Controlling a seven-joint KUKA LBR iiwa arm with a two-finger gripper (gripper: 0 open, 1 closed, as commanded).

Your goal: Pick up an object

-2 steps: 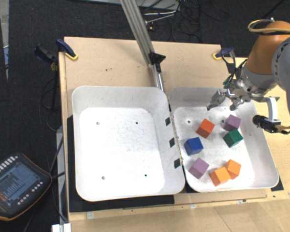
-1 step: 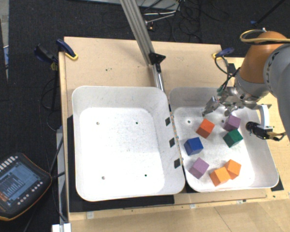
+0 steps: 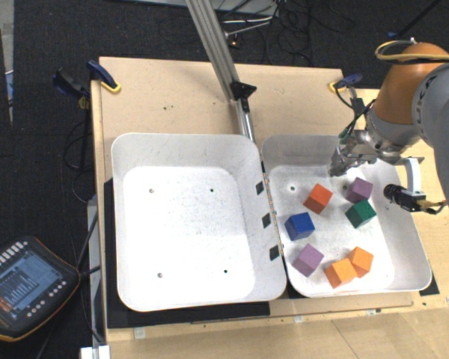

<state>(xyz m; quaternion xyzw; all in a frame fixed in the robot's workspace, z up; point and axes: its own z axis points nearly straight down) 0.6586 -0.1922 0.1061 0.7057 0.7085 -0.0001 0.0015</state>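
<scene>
Right bin [image 3: 404,275]: three orange blocks [image 3: 319,197], two purple [image 3: 309,259], one blue [image 3: 299,225], one green [image 3: 361,213]. Gripper [image 3: 343,164]: grip state unclear.

Tan bench [image 3: 179,96] w/ 2 white bins: left bin [image 3: 131,223], right bin [image 3: 408,256].

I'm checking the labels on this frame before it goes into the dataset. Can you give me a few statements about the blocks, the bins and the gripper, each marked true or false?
1. All the blocks lie in the right bin. True.
2. There are two green blocks. False: there is one green block.
3. The gripper hangs over the left bin. False: it is over the far part of the right bin.
4. The blue block lies near the wall between the bins. True.
5. Two orange blocks sit side by side at the near end of the right bin. True.
</scene>
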